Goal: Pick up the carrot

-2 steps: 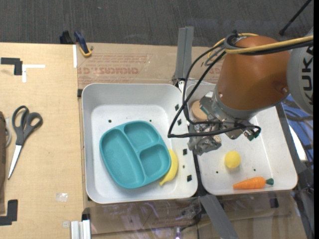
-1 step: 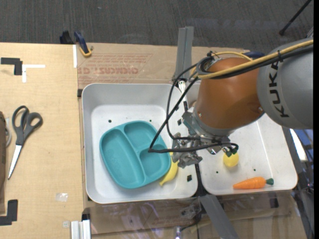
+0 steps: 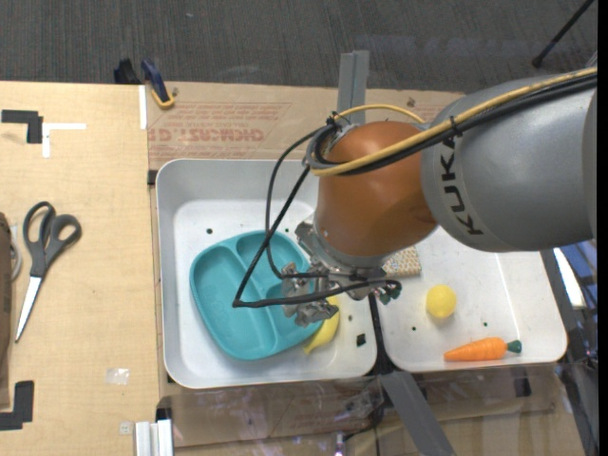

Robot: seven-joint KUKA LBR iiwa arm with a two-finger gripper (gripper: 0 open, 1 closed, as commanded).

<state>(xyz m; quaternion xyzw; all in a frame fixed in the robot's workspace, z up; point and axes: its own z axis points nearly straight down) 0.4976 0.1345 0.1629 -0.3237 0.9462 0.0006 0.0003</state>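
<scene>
Item: carrot (image 3: 480, 350), lying in the right bin (image 3: 532, 283) near its front edge, long axis roughly left-right, green top toward the right. Item: gripper (image 3: 309, 304), over the left bin (image 3: 176, 255) at the teal divided plate (image 3: 223, 297), beside a yellow banana-like piece (image 3: 325, 331). We cannot tell its finger state (cables clutter it). We judge the carrot lies well apart, rightward and slightly nearer the front.

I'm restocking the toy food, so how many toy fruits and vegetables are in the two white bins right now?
3: an orange carrot near the right bin's front edge, a yellow lemon behind it, and a yellow banana beside the teal divided plate in the left bin. The arm may hide others.
</scene>
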